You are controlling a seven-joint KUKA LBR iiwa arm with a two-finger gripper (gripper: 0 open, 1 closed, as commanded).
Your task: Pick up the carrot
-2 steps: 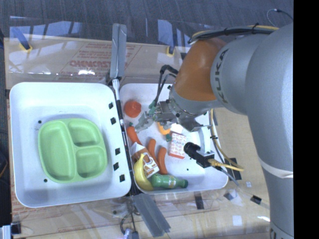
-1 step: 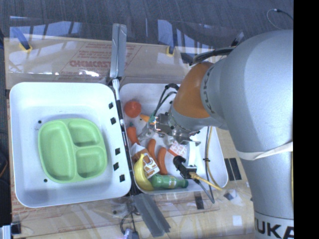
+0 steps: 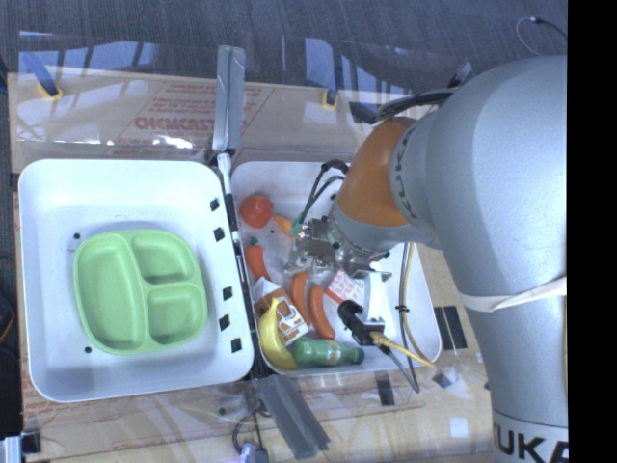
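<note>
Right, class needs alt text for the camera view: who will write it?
A grey robot arm reaches into the right bin, its gripper low over toy food: orange carrot pieces, a tomato, a banana. The left bin holds a green divided plate.

robot lab, industrial arm (image 3: 501, 191), white bins (image 3: 58, 374)

One fixed camera sits high above the surface (image 3: 116, 422), tilted down at a slant so the left bin (image 3: 39, 287) and right bin (image 3: 289, 174) both fit, while the grey arm (image 3: 501, 210) crowds in close from the right, probably hiding part of that right bin.
</note>
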